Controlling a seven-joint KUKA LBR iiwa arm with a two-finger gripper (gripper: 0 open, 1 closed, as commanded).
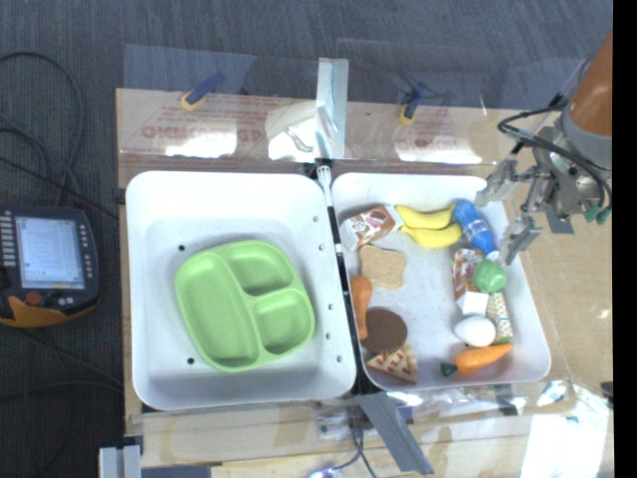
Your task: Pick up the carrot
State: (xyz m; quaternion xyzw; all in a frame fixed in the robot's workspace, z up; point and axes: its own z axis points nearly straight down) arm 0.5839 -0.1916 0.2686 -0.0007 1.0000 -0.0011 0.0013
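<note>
Currently, the end effector [510, 212] hangs above the upper right corner of the right bin [532, 312], with the arm [595, 108] (grey, with an orange band) entering from the right edge of the camera view. Its two fingers [518, 239] stand apart, and nothing lies between them. The fingertips sit just beside the blue bottle [474, 225] and above the green round item [489, 276].

The carrot [480, 358] lies in the lower right corner of the right bin, close to the front wall, with its green stem end pointing left. It is well apart from the end effector. A white egg [475, 331] rests directly above the carrot, touching or nearly touching it.

Other contents of the right bin:
- a banana [430, 225] near the back wall, just left of the blue bottle;
- a slice of bread [383, 267] left of centre;
- a dark brown round item [384, 327] below the bread;
- a pizza slice [394, 364] at the front left corner;
- a second orange item [359, 295] against the left wall.

The left bin [159, 207] holds a green divided plate [244, 305] lying flat. A handheld control pendant [45, 262] rests left of the surface [159, 127].
</note>
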